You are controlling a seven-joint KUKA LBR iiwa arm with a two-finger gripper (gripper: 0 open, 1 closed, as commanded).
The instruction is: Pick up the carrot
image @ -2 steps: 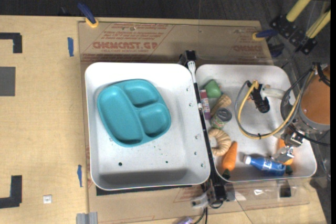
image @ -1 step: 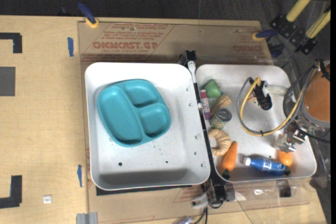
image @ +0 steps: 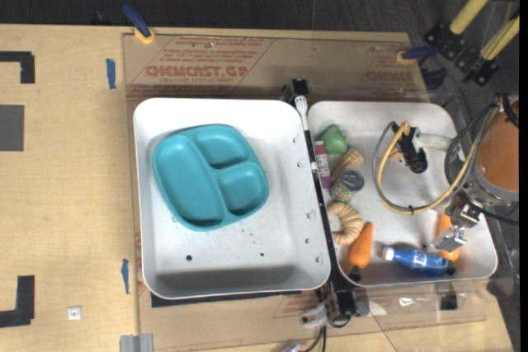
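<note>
My arm: it comes in from the right edge, orange band [image: 501, 154] above the right bin's [image: 429, 113] far side, wrist tipped down toward the bin's near right corner.
My claw [image: 452, 233]: low over that corner, beside a blue bottle [image: 417, 259]; I cannot tell how it stands.
Carrot [image: 360, 245]: orange, tapered, lying at a slant in the right bin's near left part, just beside a pale ring-shaped toy [image: 346, 218], apart from my claw.
Left bin [image: 221, 272]: bears a teal divided plate [image: 210, 175].
</note>
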